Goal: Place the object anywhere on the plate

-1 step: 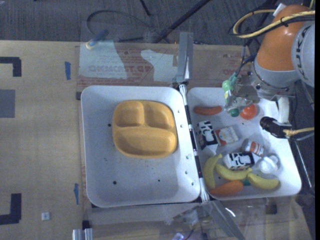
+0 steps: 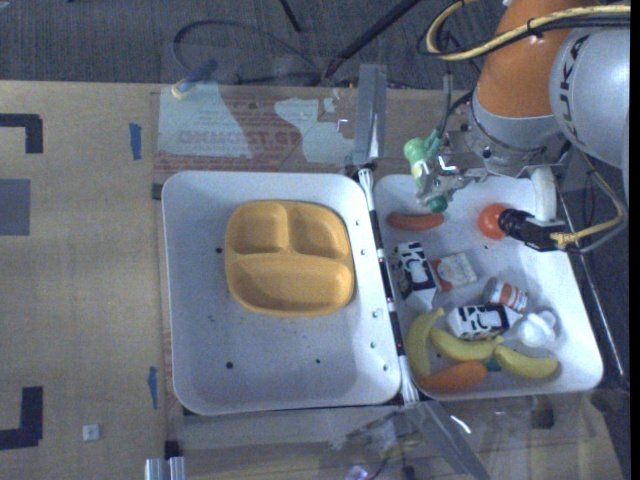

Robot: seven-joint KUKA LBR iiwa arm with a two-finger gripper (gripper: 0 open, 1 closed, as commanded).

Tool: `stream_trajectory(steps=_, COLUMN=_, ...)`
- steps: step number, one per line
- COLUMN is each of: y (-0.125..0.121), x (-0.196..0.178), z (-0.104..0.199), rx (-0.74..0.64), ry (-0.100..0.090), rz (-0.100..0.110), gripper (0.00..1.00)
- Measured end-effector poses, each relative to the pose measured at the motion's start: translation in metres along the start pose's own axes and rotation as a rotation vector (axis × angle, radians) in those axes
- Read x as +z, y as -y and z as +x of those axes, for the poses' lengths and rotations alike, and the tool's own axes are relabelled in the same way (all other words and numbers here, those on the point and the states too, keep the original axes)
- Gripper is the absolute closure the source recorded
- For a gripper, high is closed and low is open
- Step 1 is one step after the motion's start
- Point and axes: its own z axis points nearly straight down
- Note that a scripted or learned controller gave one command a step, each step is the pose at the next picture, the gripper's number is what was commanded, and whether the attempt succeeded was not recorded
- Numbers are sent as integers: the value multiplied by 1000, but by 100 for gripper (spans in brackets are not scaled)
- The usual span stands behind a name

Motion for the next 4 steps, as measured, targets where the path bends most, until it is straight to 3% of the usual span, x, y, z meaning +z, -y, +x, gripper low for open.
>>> stream_trajectory(steps=1, y=-38, x=8, z=37, rx=-271, ry=0, rz=-1, gripper=100)
stream_trajectory(steps=2, y=-45, x=38, z=125, rx=-364, ry=-5, rz=6, gripper=100)
stream_trajectory(steps=3, y=-41, x=45, z=128, rx=-425, ry=-3, rz=5, gripper=100)
stream_trajectory(steps=4, y=-40, x=47, z=127, rx=-425, ry=-3, rz=6, gripper=0)
